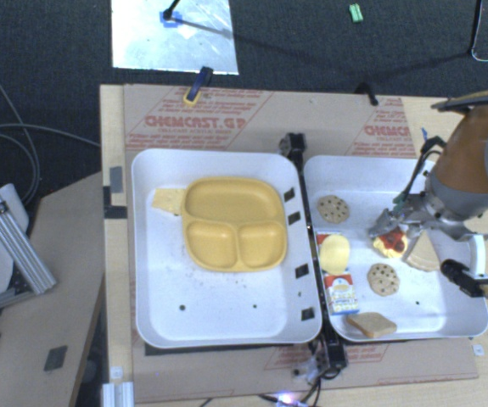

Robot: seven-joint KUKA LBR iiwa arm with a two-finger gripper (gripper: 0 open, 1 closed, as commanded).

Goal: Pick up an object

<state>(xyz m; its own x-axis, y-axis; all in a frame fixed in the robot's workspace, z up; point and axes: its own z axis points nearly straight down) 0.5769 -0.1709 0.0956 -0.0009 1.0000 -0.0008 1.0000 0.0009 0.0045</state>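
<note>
Cookies (pixel 333 209) two, bread slice (pixel 372 324) one, yellow tray (pixel 232 223) one, tool (pixel 389 230) state unclear

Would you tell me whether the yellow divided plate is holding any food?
Empty: the yellow divided plate in the left bin shows three bare compartments.

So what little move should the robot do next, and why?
Probably a short, straight drop onto the pizza slice. The gripper sits right above that red and yellow piece in the right bin, closer to it than to either cookie, so no sideways shift looks needed. Whether it already touches the slice is too hard to tell from this slanted view.
</note>
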